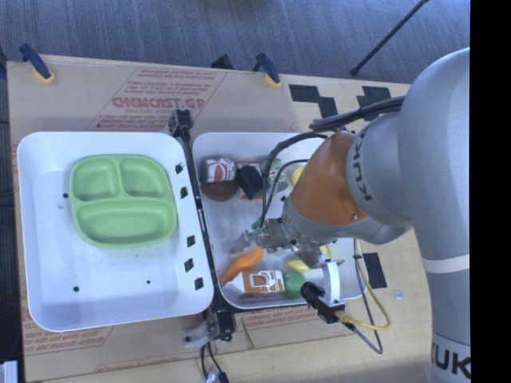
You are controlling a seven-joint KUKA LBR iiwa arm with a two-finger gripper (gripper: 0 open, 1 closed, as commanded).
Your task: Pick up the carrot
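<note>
I see the arm coming in from 3 o'clock, its orange band hanging over the middle of the right bin. End effector sits low inside that bin, just past the band's 8 o'clock side — I can't tell whether it's released or clenched, the wrist covers most of it.

Carrot lies on the bin floor at roughly 7 o'clock from the end effector, near it, long axis slanting from lower left up to the right. From here I can't tell if anything touches it; nothing shows it lifted.

Other stuff in the right bin:
- orange-and-white packet right below the carrot, at 6 o'clock, about touching it
- green piece and a yellow piece at 3 o'clock from the packet, both partly under the arm
- small can with a red-and-white label at the far end, around 11 o'clock from the end effector
- dark brown round thing just below that can
- black block at 3 o'clock from the can

Left bin holds a green divided plate with three sections, in its upper half. Both bins sit side by side on the cardboard-covered worktop — blue clamps at the far edge.
</note>
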